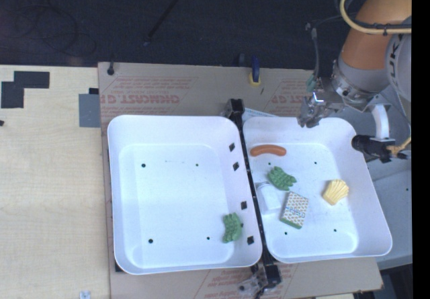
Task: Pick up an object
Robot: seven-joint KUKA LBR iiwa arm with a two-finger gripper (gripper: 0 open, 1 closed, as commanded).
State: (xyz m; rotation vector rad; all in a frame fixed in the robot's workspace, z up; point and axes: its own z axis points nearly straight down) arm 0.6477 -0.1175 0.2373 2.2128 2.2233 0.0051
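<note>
The hand (313, 116) hangs over the right bin's (376, 224) far rim; its grip state cannot be told. The orange sausage (268, 151) lies nearest, down-left of it, long axis crosswise.

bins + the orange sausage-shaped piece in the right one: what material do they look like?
Bins: look like moulded white plastic, smooth and slightly glossy, with rounded corners and soft highlights on the walls.
Orange sausage-shaped piece: probably plastic or rubber toy food, with uniform colour and a faint sheen; too small to tell hard from soft.
</note>
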